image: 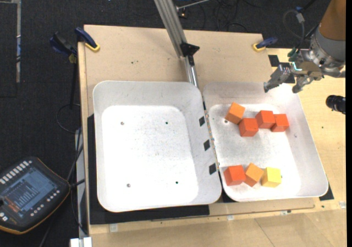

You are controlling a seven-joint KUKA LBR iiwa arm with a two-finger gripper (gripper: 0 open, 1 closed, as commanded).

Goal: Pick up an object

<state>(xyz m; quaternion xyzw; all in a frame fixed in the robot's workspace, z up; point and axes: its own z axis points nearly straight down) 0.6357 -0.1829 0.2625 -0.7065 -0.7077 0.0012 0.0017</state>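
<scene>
The tool (286, 80), fingers spread and holding nothing, hovers at upper right above the right white bin (308, 147) of orange wooden cubes (248, 126).

Robot arm reaching in from the right, gripper spread open.

The grey arm (330, 48) with its orange band (336, 15) enters at the upper right. Its two-finger gripper (286, 83) points down and to the left, the dark fingers (273, 82) held apart with nothing between them.
</scene>
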